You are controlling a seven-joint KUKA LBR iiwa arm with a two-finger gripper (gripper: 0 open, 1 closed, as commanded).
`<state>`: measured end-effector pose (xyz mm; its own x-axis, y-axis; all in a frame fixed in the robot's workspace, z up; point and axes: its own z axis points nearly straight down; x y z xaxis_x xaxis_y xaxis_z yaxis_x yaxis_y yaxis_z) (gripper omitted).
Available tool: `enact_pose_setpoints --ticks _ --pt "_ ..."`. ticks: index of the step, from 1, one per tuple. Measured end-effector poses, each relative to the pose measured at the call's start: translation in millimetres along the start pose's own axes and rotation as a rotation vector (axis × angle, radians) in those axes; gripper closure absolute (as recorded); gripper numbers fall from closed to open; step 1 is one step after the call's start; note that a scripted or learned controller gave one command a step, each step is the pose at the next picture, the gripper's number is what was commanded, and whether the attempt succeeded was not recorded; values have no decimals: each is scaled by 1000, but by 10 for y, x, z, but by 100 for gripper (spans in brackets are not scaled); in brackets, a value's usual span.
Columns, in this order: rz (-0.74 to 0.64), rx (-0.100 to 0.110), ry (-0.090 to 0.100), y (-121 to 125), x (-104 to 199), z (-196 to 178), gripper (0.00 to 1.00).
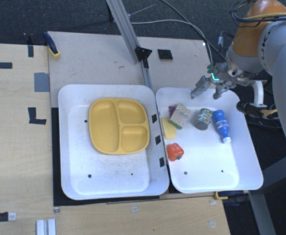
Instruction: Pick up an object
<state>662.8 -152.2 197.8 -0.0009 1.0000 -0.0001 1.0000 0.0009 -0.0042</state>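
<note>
- Camera view: the gripper [209, 88] hangs over the far edge of the right bin [241, 173], jaws apart, holding nothing.
- The blue bottle [221, 125], can [203, 118] and red pepper [175, 152] lie below.
- The bin's near half is bare.

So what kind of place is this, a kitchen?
Probably not a kitchen; it looks like a robot lab. A grey and orange robot arm reaches over a bench with two white bins, the toys in the right one include a blue bottle, and cables trail across the floor.
</note>
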Motion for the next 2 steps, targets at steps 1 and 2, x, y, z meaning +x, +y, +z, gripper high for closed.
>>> enact_pose_setpoints --ticks 1,2 --pt "0 -3 0 8 1 -16 0" --pt "-1 1 -1 -2 55 434 0"
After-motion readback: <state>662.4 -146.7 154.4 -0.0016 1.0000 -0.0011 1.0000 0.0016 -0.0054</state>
